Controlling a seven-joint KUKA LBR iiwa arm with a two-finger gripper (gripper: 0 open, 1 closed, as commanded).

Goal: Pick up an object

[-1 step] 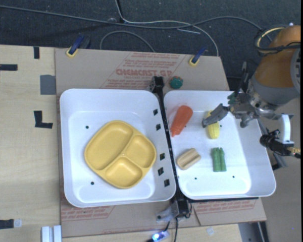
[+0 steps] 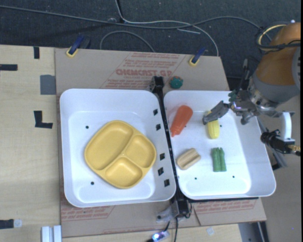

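The right bin [image 2: 252, 183] holds four small things: an orange carrot [image 2: 181, 119] lying tilted near its upper left, a yellow corn piece [image 2: 213, 130] to the right of the carrot, a tan bread roll [image 2: 188, 158] at the lower left, and a green vegetable piece [image 2: 219, 160] to the right of the roll, below the corn. All four lie apart from one another on the white floor of the bin. The gripper [image 2: 212, 116] sits in the right centre of the frame, reaching in over the upper part of the right bin, with its dark tip just above the corn; whether it touches the corn cannot be told, and whether the fingers are parted or closed cannot be told either. Behind it the grey arm [image 2: 272, 79] with its orange band rises toward the upper right corner. The left bin [image 2: 70, 105] carries a yellow divided plate [image 2: 120, 154] near its middle. A small teal object [image 2: 177, 82] lies on the cardboard just above the bins, and both bins rest on the counter [image 2: 20, 150].
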